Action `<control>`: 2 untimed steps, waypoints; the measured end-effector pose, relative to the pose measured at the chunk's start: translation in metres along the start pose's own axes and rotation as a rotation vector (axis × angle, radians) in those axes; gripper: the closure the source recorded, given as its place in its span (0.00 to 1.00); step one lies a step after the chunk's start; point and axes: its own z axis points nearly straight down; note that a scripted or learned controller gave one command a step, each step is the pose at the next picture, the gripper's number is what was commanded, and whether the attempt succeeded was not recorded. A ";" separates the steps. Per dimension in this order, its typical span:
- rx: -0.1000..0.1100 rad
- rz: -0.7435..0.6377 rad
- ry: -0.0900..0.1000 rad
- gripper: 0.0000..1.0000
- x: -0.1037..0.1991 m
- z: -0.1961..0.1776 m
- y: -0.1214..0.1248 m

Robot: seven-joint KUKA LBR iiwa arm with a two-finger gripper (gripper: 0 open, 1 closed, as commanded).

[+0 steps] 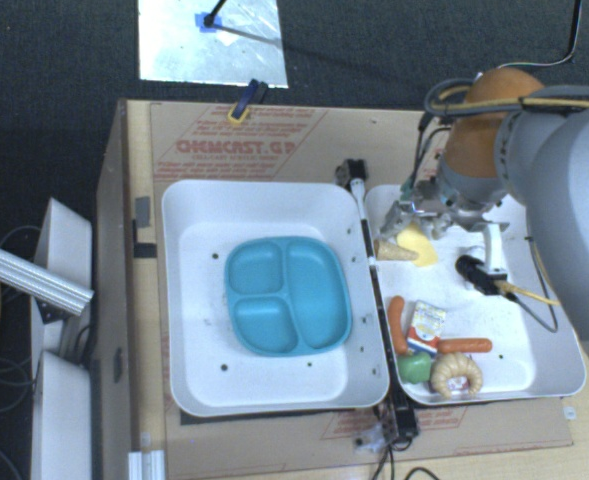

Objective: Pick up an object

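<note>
My gripper (411,218) hangs low over the far left corner of the right bin (554,353). Right beneath it lies a yellow piece (420,247), with a beige wedge (393,251) touching its left side. The gripper's metal tip hides where it meets the yellow piece, and nothing shows between the fingers. Nearer the front of this bin lie an orange sausage (397,325), a small white packet (427,319), an orange carrot (464,346), a green piece (412,368) and a tan croissant (456,374).
The left bin (189,268) holds a blue divided plate (287,295). The wall between the two bins (372,288) runs just left of the gripper. The right bin's floor is bare at its right side, around the arm.
</note>
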 end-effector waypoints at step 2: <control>-0.003 -0.002 0.000 0.00 0.000 -0.011 0.001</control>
